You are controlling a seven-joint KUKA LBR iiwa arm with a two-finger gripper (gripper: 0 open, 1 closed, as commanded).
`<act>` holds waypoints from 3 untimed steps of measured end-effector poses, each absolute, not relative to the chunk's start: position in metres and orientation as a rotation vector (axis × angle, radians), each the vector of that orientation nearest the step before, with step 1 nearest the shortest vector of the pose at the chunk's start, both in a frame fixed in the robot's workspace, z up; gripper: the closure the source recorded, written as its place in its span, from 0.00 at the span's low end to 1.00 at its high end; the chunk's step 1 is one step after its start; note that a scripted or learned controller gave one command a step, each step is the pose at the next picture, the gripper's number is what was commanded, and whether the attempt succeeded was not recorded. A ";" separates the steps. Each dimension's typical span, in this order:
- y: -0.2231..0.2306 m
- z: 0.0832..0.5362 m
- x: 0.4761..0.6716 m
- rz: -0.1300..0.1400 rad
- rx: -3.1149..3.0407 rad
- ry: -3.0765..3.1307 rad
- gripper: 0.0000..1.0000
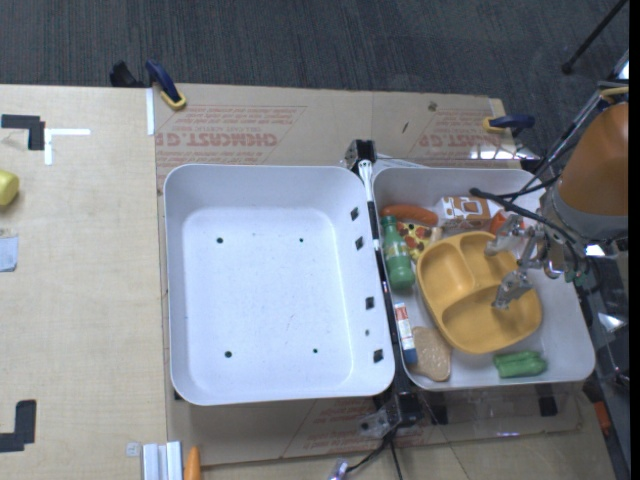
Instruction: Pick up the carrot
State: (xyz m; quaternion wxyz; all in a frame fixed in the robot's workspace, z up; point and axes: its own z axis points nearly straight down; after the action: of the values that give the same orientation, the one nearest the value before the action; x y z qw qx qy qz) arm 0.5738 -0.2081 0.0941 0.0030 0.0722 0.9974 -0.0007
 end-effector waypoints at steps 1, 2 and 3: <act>-0.221 0.094 0.569 -0.002 0.049 3.136 0.00; -0.209 0.094 0.565 -0.001 0.083 3.136 0.00; -0.210 0.106 0.568 -0.008 0.079 3.128 1.00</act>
State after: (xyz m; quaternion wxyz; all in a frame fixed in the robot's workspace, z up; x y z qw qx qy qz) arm 0.5678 -0.2104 0.1056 0.0065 0.0252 0.9997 -0.0024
